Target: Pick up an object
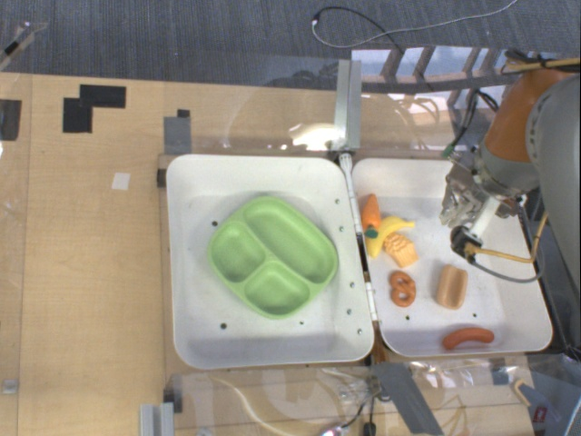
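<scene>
The wooden surface (82,289) carries two white bins. The left bin (195,330) holds a green plate (272,218) with three compartments, lying at its centre. The grey arm (545,130) reaches over the right bin (513,312) from 2 o'clock, and its end effector (457,209) hovers in that bin's 1 o'clock part, with nothing seen in its grip. Whether it is spread or pressed together cannot be told.

The right bin's things, from larger to smaller:
- a tan bread roll (451,286) near centre
- a yellow banana (392,229) at 10 o'clock
- a red sausage (468,338) at 6 o'clock
- an orange carrot (369,213) at 10 o'clock, touching the banana
- an orange-yellow chunk (404,251) at 9 o'clock
- a brown pretzel (402,287) at 8 o'clock
</scene>
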You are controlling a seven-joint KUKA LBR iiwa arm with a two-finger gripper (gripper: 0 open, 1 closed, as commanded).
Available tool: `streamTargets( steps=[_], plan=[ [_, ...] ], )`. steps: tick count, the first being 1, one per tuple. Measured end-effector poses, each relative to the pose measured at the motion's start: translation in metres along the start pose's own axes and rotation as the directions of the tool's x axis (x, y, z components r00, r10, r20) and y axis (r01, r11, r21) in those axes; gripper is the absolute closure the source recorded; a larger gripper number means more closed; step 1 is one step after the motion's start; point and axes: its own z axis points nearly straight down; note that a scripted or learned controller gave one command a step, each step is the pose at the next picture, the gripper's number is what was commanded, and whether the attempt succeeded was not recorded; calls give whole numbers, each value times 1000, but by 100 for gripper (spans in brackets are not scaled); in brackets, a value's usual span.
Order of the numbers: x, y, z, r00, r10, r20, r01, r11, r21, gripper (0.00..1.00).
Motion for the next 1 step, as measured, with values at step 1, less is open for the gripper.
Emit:
streamTargets(
  steps=[1],
  plan=[
    [1, -56, 32, 963, 270, -5, -270, 963, -7, 100]
  ],
)
